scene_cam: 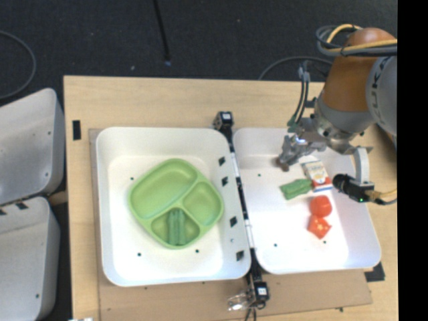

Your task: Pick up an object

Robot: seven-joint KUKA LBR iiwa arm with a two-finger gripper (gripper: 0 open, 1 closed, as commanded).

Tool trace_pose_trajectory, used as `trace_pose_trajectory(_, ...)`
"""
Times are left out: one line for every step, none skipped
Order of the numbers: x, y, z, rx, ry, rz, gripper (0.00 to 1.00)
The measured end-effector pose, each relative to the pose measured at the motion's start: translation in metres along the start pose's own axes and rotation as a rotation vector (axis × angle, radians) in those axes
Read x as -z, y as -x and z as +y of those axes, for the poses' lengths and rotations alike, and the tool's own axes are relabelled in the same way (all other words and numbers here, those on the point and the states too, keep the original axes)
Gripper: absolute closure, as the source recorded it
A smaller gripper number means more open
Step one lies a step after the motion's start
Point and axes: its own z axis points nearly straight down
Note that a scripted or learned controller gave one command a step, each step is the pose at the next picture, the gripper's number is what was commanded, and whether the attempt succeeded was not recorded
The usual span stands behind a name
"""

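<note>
My gripper (292,158) hangs over the upper part of the right bin (281,246), just above and left of a small white and orange box (316,174). A green block (295,189) lies right below the gripper. Two red pieces sit further down: one (322,206) beside the green block, another (319,228) below it. Nothing shows between the fingers.
The left bin (120,253) holds a green divided plate (175,200) with a green stick (176,226) in its lower compartment. A row of black clips (235,199) runs along the seam between the bins. Cables (364,194) trail at the right bin's edge.
</note>
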Motion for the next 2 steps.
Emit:
trace_pose_trajectory(0.013,-0.058,-0.015,0.002,0.002,0.001,1.00)
trace_pose_trajectory(0.009,-0.106,-0.034,0.001,-0.001,0.000,1.00)
